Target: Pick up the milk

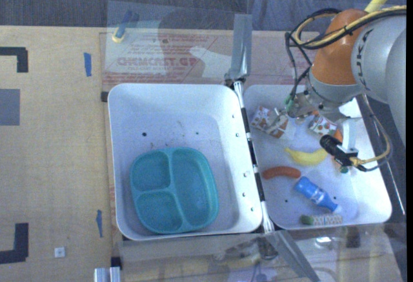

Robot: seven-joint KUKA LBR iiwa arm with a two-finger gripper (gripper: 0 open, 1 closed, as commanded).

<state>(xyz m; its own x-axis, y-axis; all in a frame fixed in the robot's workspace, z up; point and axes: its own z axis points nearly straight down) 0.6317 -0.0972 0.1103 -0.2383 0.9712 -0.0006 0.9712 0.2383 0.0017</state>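
Observation:
The milk [270, 120], a small white carton with red-brown print, lies on its side at the back left of the right bin [374, 206]. My gripper [301, 108] hangs under the orange wrist band, just right of the carton and close to it. Nothing visibly rests in the gripper. A second, similar small carton [321, 124] lies just right of the gripper, partly hidden by the arm.
The right bin also holds a yellow banana [306, 156], a red-brown sausage [281, 173], a blue bottle [317, 194] and a small green item [308, 219]. A teal divided plate [173, 190] sits in the left bin [129, 106]. Cables loop above the wrist.

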